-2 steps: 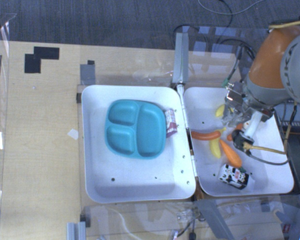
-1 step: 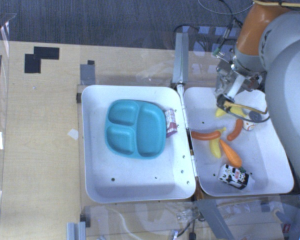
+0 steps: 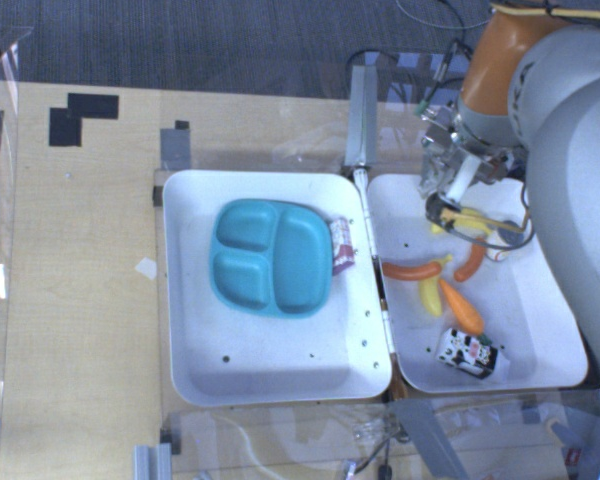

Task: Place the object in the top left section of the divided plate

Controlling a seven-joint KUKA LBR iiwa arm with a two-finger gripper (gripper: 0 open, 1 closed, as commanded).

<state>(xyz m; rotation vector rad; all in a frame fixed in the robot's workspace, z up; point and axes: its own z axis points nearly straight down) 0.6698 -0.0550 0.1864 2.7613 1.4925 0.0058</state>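
One blue divided plate (image 3: 270, 258) sits mid left bin (image 3: 200, 348), with open floor all round except its right, where one packet (image 3: 341, 243) touches the rim. The right bin (image 3: 540, 338) holds two sausages (image 3: 415, 269), one lower yellow piece (image 3: 432, 296), one carrot (image 3: 464, 311) and one spotted box (image 3: 468, 352). The gripper (image 3: 448, 190) hangs over the upper yellow piece (image 3: 472, 223), which lies left to right. Whether the gripper is open or closed cannot be told.
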